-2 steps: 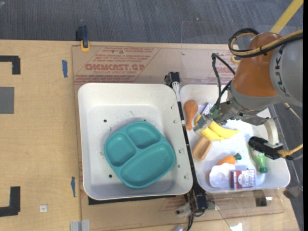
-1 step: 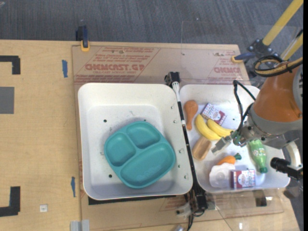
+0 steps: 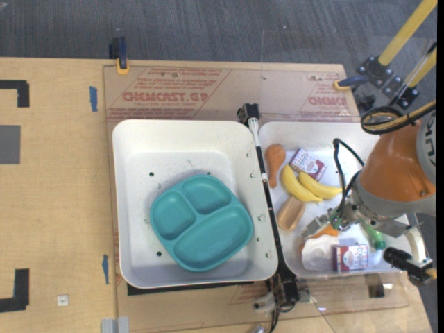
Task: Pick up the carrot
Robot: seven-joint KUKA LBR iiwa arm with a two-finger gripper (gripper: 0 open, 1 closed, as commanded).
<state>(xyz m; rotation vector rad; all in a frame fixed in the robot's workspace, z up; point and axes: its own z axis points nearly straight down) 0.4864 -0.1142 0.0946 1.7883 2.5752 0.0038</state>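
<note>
Teal plate point(image 3: 201, 222) in the white left bin point(image 3: 132, 186); orange carrot point(image 3: 275, 159), yellow bananas point(image 3: 309, 186), tan bread roll point(image 3: 290, 215) in the right bin.

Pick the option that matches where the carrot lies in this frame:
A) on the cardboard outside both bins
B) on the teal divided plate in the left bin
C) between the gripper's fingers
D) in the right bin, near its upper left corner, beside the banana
D: the carrot lies in the right bin near its upper left corner, just left of the banana, apart from the gripper.
</note>
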